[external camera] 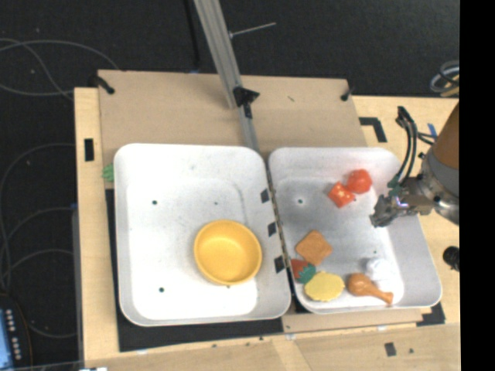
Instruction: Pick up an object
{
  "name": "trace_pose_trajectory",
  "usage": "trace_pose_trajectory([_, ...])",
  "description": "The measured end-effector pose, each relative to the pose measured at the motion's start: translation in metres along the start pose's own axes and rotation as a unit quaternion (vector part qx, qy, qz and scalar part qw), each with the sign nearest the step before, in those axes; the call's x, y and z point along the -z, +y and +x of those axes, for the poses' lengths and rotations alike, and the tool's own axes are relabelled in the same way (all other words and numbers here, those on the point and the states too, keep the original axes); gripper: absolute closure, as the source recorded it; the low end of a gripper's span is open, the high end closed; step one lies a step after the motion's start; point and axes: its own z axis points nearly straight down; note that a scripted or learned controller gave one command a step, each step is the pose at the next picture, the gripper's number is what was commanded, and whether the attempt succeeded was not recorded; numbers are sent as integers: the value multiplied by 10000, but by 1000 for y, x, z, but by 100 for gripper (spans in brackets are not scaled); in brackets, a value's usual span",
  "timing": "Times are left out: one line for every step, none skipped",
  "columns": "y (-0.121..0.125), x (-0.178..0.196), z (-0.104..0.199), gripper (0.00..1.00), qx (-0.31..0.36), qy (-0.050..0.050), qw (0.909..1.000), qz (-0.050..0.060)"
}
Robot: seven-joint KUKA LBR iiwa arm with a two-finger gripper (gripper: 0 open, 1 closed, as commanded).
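Two bins on my counter (93, 207): my tool (384, 213), its grip state impossible to tell, hangs over the right bin (410, 246). The red toy (349, 187), nearest target, lies just left and slightly beyond it.

- Arm (445, 157) enters frame at 3 o'clock; orange band at the frame edge, grey wrist below it.
- Gripper (384, 215) extends from the wrist toward 8 o'clock, angled downward.
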Motion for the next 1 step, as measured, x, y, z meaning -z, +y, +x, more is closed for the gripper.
trace_pose_trajectory([-2, 8, 52, 100, 28, 14, 10000, 3])
